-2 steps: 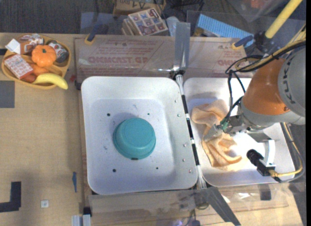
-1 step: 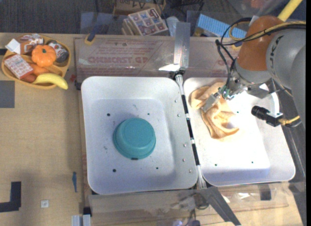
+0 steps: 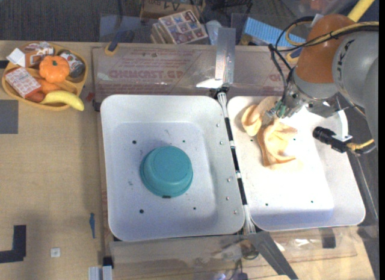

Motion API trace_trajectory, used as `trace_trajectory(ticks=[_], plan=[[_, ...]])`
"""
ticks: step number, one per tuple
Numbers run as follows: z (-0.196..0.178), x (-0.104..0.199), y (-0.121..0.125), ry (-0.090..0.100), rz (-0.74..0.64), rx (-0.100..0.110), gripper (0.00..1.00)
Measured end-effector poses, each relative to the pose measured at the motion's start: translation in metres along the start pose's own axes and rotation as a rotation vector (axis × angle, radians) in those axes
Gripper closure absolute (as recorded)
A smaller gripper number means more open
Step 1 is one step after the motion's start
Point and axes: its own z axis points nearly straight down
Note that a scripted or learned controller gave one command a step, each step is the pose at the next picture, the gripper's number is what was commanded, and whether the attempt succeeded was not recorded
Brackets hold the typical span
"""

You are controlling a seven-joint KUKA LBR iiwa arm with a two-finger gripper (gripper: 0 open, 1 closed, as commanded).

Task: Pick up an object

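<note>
Camera view: claw (image 3: 280, 111) over tan cloth (image 3: 274, 143)

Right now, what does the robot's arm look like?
The arm is fat, round and grey, with a shiny orange band above the wrist. Black and yellow cables loop around it. Its small gripper looks like dark metal.

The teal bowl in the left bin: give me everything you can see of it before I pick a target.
The teal bowl is round, plain and matte, plastic by the look of it, and appears to sit upside down, its flat base facing up and a wider rim below. It rests alone near the middle of the left bin, on the sunken floor, apart from all four walls. Nothing touches it. The end effector is over the right bin, far from it.
</note>
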Motion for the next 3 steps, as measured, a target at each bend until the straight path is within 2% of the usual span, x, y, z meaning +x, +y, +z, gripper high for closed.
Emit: trace_trajectory(ticks=[1,2,3], plan=[[0.002,0.001,-0.001,0.006,0.000,0.006,0.00],[0.013,0.038,-0.022,0.001,-0.091,-0.001,0.00],[0.000,0.036,-0.021,-0.003,-0.087,-0.008,1.00]])
